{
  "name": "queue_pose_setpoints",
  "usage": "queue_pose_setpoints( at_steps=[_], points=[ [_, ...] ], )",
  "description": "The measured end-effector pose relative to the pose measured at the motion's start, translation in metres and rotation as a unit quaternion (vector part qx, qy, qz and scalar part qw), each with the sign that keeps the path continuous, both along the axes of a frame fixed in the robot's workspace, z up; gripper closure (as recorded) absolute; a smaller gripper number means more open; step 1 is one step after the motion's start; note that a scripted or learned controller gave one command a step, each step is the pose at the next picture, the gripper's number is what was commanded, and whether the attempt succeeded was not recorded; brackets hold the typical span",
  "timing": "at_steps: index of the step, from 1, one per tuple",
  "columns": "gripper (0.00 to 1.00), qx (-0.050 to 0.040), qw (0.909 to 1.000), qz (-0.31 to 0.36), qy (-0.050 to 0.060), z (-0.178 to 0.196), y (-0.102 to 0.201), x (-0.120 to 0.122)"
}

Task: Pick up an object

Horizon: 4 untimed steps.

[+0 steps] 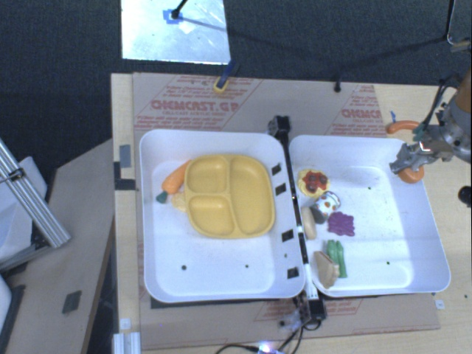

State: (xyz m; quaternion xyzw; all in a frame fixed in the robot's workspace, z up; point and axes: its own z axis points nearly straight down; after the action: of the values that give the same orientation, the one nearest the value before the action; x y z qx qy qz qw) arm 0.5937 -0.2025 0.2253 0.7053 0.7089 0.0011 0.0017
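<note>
The brown board (243, 98) under both bins carries red printing; it appears to read "CHEMCAST GP", though the letters are small. The left bin (158, 264) holds a yellow divided plate (227, 195) with a toy carrot (174, 178) touching its left edge. The right bin (413, 271) holds small toy foods clustered along its left wall: a red-topped disc (313, 181), purple grapes (341, 223) and a green piece (336, 255). The hand (413, 161) sits over the right bin's upper right rim, well apart from them; its opening and any load cannot be told.

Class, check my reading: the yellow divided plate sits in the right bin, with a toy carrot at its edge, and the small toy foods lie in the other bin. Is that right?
Not quite. In the camera view the yellow divided plate sits in the left bin, the toy carrot at its edge; the small toy foods lie in the right bin.
</note>
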Motion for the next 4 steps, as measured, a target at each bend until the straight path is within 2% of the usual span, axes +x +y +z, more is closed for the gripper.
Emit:
queue_pose_setpoints(
  at_steps=[1,2,3,4],
  points=[
    [1.0,0.0012,1.0,0.002,0.0,0.011,0.052,0.009],
    [1.0,0.0016,1.0,0.002,0.001,0.005,0.106,0.009],
    [1.0,0.0017,1.0,0.002,0.001,-0.002,0.162,0.03],
    [1.0,0.002,1.0,0.003,0.0,0.009,0.22,0.038]
  ],
)
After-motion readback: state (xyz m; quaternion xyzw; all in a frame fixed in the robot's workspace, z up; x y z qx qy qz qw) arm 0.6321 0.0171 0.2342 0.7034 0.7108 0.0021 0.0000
